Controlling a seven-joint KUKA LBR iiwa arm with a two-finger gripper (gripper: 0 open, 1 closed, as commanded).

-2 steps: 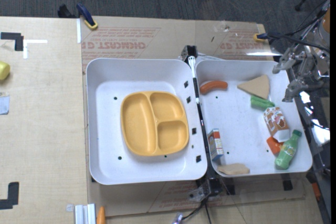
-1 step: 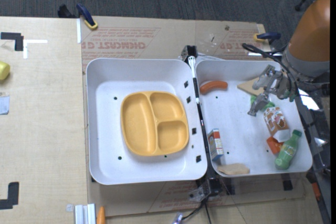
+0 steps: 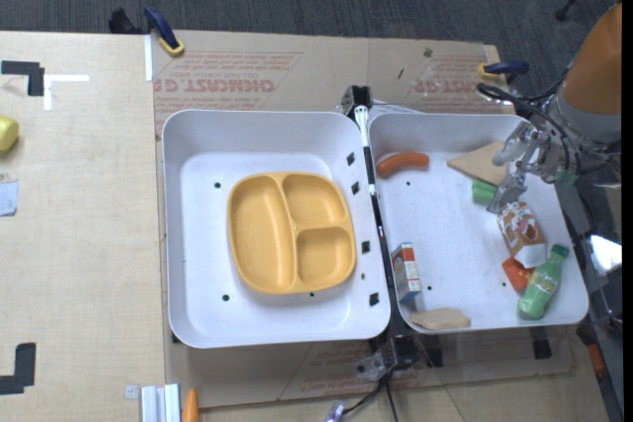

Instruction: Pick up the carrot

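The carrot (image 3: 514, 273) appears as a short orange piece near the right bin's front right corner, partly covered by a green bottle (image 3: 540, 285). My gripper (image 3: 512, 181) hangs over the right side of the right bin (image 3: 450, 242). It is behind the carrot, just above a printed snack packet (image 3: 520, 227) and beside a small green item (image 3: 483, 194). Nothing shows between its fingers.
A reddish-orange sausage (image 3: 401, 162) and a tan wedge (image 3: 483, 161) lie at the back of the right bin. A small carton (image 3: 406, 272) and a tan slice (image 3: 440, 318) sit near its front left. The left bin (image 3: 188, 242) holds a yellow divided plate (image 3: 292, 232).
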